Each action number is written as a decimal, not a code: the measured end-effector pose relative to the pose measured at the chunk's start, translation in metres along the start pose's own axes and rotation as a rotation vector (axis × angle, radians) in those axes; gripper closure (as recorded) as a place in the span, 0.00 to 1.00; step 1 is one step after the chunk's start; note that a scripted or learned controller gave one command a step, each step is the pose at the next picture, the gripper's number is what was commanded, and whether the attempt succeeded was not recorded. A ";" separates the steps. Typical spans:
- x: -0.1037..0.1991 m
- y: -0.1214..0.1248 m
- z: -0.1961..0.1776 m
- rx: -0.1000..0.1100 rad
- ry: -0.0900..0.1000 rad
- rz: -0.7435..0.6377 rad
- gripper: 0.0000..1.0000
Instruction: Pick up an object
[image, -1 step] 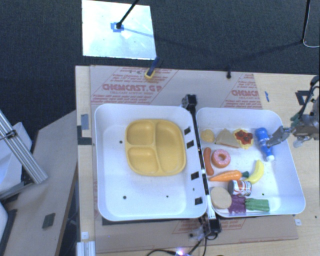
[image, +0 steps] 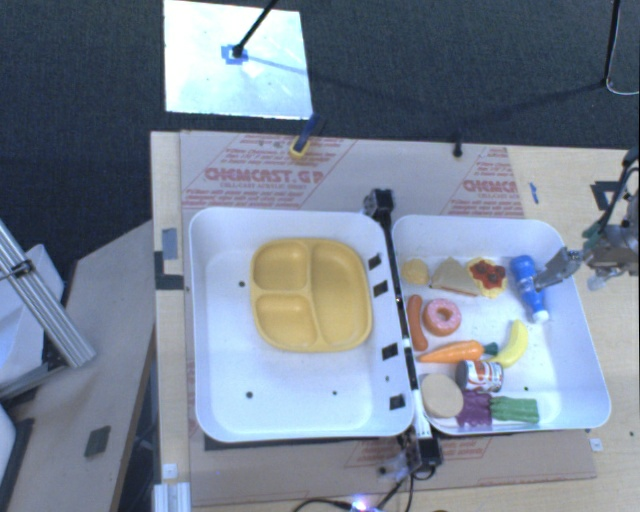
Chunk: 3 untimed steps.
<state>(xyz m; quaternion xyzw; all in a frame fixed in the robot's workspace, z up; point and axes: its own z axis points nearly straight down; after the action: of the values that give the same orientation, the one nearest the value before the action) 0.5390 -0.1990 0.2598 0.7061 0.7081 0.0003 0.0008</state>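
- Nearest, at the front rim of the right bin and well in front of the doughnut, lie a purple piece and a green piece. They touch, and both are too small to identify.
- Just behind them, still in front of the doughnut, are a round tan biscuit and a can lying on its side.
- A carrot lies just in front of the doughnut, a banana to its front right, and a red sausage just beside it on the left.
- Left of the doughnut, across the divider, a yellow sectioned plate sits in the left bin.
- The blue bottle lies well right of the doughnut and slightly farther back, its pale cap pointing forward.
- The gripper is just right of the bottle, close against its far end. It is blurred and partly cut off at the frame edge, so whether it is spread, pressed together or pinching the bottle cannot be told.
- Beyond the doughnut are a pizza slice, a tan wedge and a small yellow lump of unclear kind.
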 end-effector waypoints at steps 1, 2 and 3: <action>0.007 -0.003 0.044 0.003 0.002 0.001 0.00; 0.004 -0.003 0.107 0.005 0.002 0.002 0.00; -0.001 -0.013 0.159 0.004 0.002 0.003 0.00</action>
<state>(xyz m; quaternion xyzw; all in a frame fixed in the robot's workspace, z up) 0.5267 -0.2006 0.1012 0.7070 0.7072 -0.0005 -0.0014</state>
